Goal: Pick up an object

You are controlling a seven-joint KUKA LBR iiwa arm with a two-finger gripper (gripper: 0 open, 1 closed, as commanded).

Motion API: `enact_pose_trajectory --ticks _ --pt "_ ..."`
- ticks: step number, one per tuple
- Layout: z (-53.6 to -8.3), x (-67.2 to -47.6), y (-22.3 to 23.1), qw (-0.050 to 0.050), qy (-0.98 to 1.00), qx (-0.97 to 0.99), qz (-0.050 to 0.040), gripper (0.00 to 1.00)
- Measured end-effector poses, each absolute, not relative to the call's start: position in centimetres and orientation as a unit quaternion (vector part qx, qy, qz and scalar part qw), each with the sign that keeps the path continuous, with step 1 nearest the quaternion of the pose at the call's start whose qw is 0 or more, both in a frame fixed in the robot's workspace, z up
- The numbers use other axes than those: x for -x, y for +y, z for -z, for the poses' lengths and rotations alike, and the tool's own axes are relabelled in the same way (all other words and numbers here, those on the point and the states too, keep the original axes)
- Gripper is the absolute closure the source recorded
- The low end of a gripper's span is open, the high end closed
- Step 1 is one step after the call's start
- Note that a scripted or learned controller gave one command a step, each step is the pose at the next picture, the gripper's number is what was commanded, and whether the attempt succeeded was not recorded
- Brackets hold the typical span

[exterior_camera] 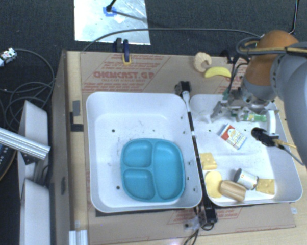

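My gripper [226, 109] hangs low over the far part of the right bin [281, 160], reaching in from the right. Just in front of it lies a small red and white box [232, 136]. A green and white item [256, 117] lies to the right of the gripper, partly under the wrist. Nearer the front of the bin are a yellow cracker square [208, 161], a pale yellow disc [212, 180], a brown bread-like roll [232, 189], a small silver can [246, 178] and a yellow cheese wedge [266, 186]. I see nothing held in the gripper.
The left bin [105, 116] holds a blue divided plate [153, 168]. A dark divider rail [190, 126] runs between the bins. Behind the right bin, on the cardboard, lie a banana [217, 72] and a beige ring-shaped object [202, 61].
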State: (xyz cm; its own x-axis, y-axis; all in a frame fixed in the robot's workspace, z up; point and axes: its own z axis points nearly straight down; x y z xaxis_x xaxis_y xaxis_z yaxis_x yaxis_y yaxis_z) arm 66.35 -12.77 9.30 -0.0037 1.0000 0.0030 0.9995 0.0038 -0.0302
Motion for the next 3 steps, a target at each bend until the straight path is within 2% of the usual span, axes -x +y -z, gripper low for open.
enact_pose_trajectory --ticks 1,2,3 --pt "-8.4 -63.5 -14.0 0.0 -0.708 0.707 0.0002 0.0" --pt "-9.6 -63.7 -14.0 -0.002 -0.708 0.706 0.0014 1.0" --pt "-9.5 -63.7 -14.0 -0.001 -0.708 0.706 0.0015 0.0"
